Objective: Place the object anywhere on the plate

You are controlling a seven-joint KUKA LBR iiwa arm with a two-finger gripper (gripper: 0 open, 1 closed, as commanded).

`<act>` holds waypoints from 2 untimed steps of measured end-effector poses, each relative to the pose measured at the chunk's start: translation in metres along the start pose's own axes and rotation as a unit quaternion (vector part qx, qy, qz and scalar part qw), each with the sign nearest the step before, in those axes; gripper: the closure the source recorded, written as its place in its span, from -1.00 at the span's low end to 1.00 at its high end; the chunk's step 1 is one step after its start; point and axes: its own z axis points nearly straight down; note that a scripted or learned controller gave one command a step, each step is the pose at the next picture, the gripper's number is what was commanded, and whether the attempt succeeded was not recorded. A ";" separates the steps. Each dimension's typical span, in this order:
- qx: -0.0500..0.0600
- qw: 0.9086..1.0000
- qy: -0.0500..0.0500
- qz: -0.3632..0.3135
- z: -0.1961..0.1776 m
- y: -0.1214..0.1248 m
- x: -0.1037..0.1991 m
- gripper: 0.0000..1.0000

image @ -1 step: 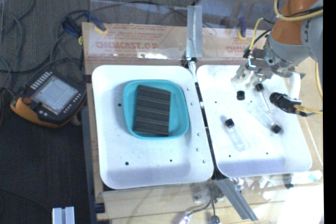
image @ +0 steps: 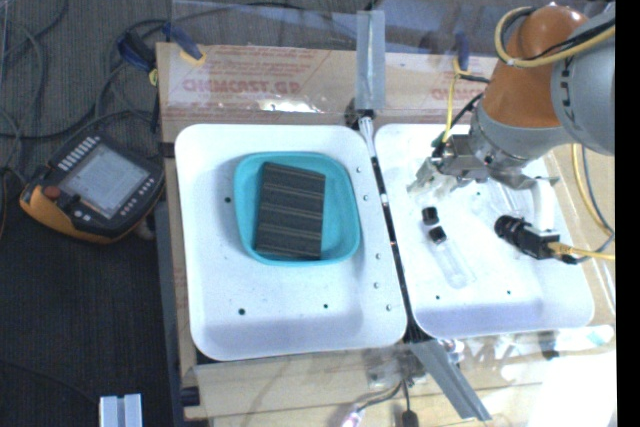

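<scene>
- The tool (image: 432,223) hangs over the right bin (image: 560,300), right of the plate (image: 345,215); its fingers stand a little apart, holding nothing.
- The dark ribbed object (image: 290,211) lies on the plate, in the left bin (image: 215,295).

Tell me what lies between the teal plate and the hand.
In the camera view, between the teal plate and the hand: the bins' adjoining white rims.
</scene>
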 end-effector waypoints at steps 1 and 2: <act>0.000 1.000 0.000 0.000 0.000 0.000 0.000 -1.00; 0.000 0.999 0.000 0.038 -0.030 -0.062 -0.049 -1.00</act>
